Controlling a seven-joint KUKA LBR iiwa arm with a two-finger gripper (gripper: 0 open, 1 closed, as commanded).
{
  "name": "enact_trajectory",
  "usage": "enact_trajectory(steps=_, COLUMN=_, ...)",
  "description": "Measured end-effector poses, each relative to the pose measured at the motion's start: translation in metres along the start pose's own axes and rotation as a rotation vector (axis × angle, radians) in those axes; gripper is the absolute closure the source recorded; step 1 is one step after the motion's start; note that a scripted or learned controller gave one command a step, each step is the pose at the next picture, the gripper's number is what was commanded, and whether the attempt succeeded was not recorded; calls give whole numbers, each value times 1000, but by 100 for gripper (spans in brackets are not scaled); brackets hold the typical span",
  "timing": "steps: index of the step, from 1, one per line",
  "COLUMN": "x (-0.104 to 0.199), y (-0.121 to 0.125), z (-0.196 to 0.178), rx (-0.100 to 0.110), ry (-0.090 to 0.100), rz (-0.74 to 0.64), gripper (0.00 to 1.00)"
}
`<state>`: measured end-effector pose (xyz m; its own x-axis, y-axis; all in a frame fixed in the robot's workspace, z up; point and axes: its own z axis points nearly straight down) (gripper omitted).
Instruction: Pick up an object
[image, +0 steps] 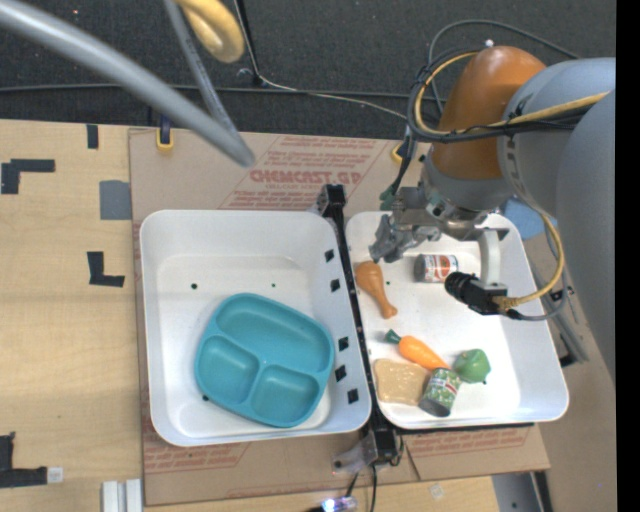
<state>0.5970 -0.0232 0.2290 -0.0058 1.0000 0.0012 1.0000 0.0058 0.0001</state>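
Orange-banded arm is hanging over the right bin (545, 345), and as far as I can judge the pick hasn't really happened yet, nothing looks lifted. The gripper (392, 240) sits low near the bin's back-left corner, but it's dark and blurry there, so honestly I cannot tell how it's set or whether it has anything in it.

Closest candidate is the drumstick (374, 285), a tan toy chicken leg lying on the bin floor just beside and slightly in front of the gripper, probably not quite touching. A small can (436, 267) lies on its side a little to the right of that, under the wrist.

Further toward the front of the same bin: a carrot (418, 350), a green pepper (472, 365), a slice of bread (399, 381) and a dark jar (440, 391) bunched together, well apart from the gripper.

Left bin (160, 260) holds a teal divided plate (264, 358).

So what's left: close on something, lift it clear.
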Motion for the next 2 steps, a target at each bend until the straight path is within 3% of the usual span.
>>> enact_trajectory(steps=1, x=43, y=26, z=1, rx=0, ry=0, rz=0, gripper=100)
enact_trajectory(steps=2, x=98, y=35, z=-5, rx=0, ry=0, rz=-1, gripper=100)
